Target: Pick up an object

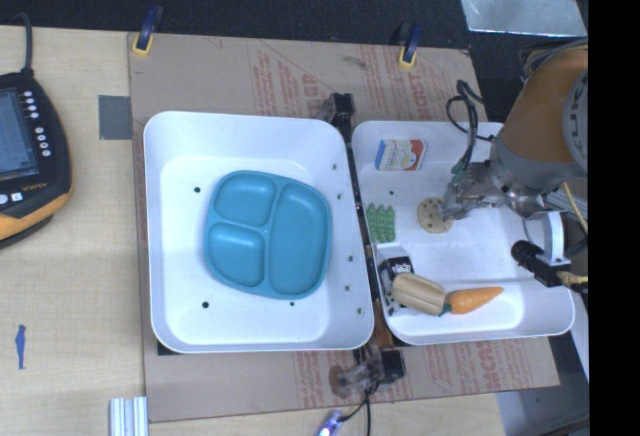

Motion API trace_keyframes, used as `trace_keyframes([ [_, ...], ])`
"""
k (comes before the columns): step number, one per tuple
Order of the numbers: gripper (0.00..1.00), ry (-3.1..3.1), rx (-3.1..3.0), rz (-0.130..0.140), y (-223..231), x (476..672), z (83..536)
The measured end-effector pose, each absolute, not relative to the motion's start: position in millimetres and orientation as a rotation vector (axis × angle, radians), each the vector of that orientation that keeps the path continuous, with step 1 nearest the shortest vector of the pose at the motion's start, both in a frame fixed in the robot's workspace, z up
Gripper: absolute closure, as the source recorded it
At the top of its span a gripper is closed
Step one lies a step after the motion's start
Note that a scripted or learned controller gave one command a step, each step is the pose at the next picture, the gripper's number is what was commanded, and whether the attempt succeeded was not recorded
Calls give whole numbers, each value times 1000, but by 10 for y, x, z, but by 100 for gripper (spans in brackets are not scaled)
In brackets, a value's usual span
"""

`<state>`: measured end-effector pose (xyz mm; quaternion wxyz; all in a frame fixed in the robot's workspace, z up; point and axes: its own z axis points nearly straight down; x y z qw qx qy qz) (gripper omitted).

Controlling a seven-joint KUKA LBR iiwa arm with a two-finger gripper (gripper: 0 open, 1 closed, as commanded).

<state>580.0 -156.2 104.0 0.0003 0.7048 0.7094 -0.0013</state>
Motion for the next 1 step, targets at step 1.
trace_keyframes([
  [1,0,2228,2213,-5,-1562,5799,1039],
])
